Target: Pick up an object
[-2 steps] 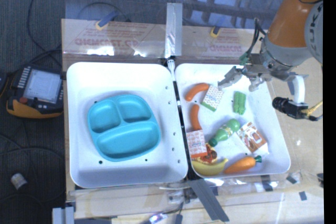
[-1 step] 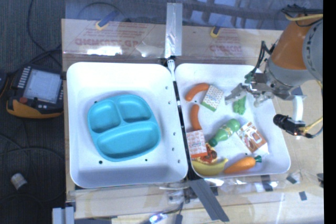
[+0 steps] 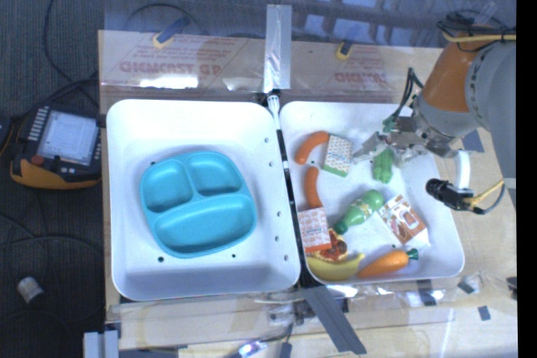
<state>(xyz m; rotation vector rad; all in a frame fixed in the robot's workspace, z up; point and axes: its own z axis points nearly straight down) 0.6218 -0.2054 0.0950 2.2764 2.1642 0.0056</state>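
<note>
**My tool at the small green piece in the right bin**

The table (image 3: 193,67) carries 2 white bins side by side. The left bin (image 3: 126,180) holds 1 blue divided plate (image 3: 197,201) with 3 compartments. The right bin (image 3: 445,251) holds the toy food.

My arm (image 3: 470,92), grey with its orange band, reaches in over that bin's upper right corner. My tool (image 3: 388,145) sits low above a small green piece (image 3: 383,168); the piece lies just under the fingertips, and I cannot tell whether the fingers are spread or pinching it.

Left of it lie an orange sausage (image 3: 310,147) and a pale box (image 3: 337,155), touching. Below them are a second sausage (image 3: 312,187), a green bottle (image 3: 359,211), a white packet (image 3: 401,220), a red carton (image 3: 314,229), a banana (image 3: 334,267) and a carrot (image 3: 386,262) along the near wall.
</note>
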